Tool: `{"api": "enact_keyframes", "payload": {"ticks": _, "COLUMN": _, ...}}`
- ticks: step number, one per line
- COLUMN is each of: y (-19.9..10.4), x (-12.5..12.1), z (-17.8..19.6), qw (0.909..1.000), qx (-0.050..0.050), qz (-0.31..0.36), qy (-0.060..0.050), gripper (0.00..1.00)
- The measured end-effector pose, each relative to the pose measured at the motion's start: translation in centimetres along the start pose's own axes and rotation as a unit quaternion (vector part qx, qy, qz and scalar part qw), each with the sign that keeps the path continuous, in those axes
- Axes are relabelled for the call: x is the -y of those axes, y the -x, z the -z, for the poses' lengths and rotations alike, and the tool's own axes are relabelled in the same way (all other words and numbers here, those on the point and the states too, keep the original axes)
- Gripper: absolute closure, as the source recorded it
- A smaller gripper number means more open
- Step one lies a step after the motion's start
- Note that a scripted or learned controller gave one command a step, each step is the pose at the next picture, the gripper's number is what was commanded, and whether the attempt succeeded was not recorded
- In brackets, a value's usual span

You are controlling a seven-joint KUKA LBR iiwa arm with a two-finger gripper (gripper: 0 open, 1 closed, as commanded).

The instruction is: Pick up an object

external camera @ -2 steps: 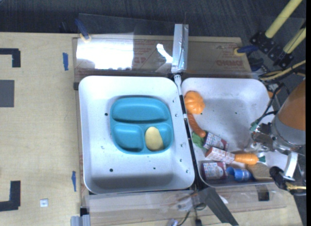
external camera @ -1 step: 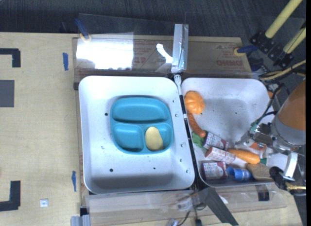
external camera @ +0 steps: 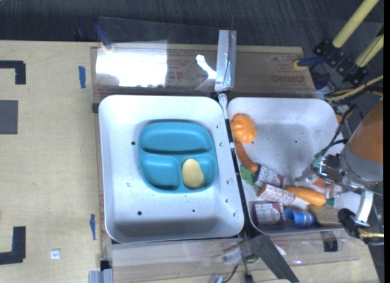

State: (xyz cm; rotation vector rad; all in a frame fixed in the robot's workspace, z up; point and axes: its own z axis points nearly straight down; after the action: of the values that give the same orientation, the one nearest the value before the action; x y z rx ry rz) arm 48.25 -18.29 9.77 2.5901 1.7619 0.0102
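- Two shallow white plastic bins sit side by side on the pale wooden worktop (external camera: 42, 172); the left bin (external camera: 116, 172) holds a blue sectioned plastic tray (external camera: 170, 148) with a yellow egg-shaped object (external camera: 193, 173) in its lower right compartment.
- Right bin (external camera: 292, 123) holds the clutter: a small orange pumpkin-shaped toy (external camera: 244, 128) near the upper left corner, a thin orange-red stick-like piece (external camera: 245, 156) just below it, then a heap along the lower edge.
- The heap: a red-and-white labelled packet (external camera: 268, 178), a red-and-white can lying on its side (external camera: 267, 212), a small blue capped bottle (external camera: 300, 218), and an orange carrot-shaped toy (external camera: 306, 195).
- Arm comes in from the right, orange band visible at the edge; the pincer (external camera: 326, 175) sits low over the lower right part of the right bin.
- Pincer state: cannot tell — wrist hardware and cables hide it, and nothing is visibly held.
- Likeliest target is the carrot toy: it lies just below and slightly left of the pincer, near or touching, contact not clear.
- Key relation: the carrot's long axis runs roughly left-right, tilted slightly down to the right, thick end toward the pincer; a grasp would need to close across that axis, i.e. near-far.
- Risk, my judgement: packet, can and bottle crowd the carrot, so a descent could nudge or catch a neighbour instead.
- Task looks not yet done; no object is lifted.
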Motion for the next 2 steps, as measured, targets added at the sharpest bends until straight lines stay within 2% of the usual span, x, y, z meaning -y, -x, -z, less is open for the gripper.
{"api": "enact_keyframes", "payload": {"ticks": 1, "y": -0.04, "x": -0.07, "z": 0.97, "qw": 1.0, "qx": 0.0, "qz": 0.0, "qy": 0.001, "gripper": 1.0}}
{"api": "enact_keyframes", "payload": {"ticks": 2, "y": -0.04, "x": -0.05, "z": 0.93, "qw": 1.0, "qx": 0.0, "qz": 0.0, "qy": 0.001, "gripper": 0.0}}
